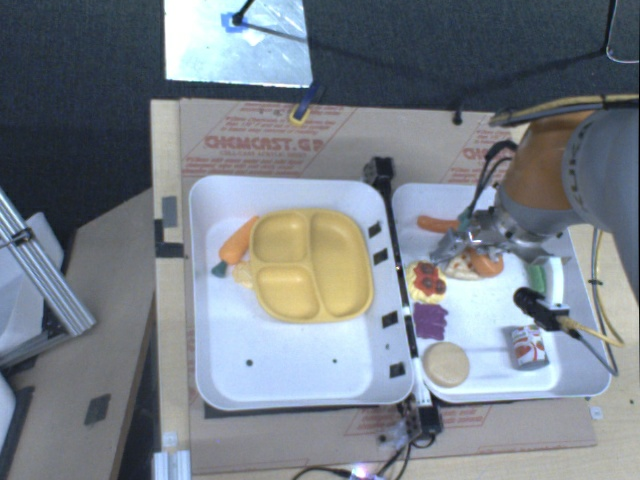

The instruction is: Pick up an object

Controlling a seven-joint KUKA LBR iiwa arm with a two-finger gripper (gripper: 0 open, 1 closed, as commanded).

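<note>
Gripper: I'm seeing it hovering low in the right bin, beside the hot dog.
Jaws: I cannot tell.

You see a pale wooden bench with a brown printed cardboard sheet lying flat on it. On this sheet two shallow white plastic bins stand side by side, left bin touching right bin.
</note>
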